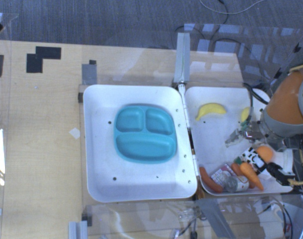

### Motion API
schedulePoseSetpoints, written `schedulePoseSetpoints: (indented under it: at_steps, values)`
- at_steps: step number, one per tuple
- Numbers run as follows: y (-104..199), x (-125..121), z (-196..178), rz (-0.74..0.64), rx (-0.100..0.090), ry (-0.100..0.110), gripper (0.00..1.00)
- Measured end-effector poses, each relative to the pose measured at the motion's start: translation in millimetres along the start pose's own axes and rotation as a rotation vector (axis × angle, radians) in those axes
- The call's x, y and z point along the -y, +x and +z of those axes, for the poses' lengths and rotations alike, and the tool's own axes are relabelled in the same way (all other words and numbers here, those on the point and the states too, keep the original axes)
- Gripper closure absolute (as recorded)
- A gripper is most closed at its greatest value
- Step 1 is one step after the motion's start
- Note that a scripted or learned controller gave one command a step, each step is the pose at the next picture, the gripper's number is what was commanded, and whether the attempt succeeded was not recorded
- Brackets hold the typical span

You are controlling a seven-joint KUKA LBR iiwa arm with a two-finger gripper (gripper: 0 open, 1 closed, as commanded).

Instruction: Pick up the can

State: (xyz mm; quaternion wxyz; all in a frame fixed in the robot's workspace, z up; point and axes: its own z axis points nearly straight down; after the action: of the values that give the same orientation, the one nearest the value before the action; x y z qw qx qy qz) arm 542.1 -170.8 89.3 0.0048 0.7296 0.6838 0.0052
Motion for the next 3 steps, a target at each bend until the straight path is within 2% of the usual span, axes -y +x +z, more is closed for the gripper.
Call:
schedulePoseSetpoints:
  at_steps: [1, 2, 3]
  values:
    - [52.3, 41.1, -1.6, -0.143, 0.003, -0.004, 0.00]
    - [68.3, -61.7, 1.5, -0.106, 0.001, 0.002, 0.00]
    - [54.8, -86.3, 2.4, -0.133, 0.002, 0.004, 0.00]
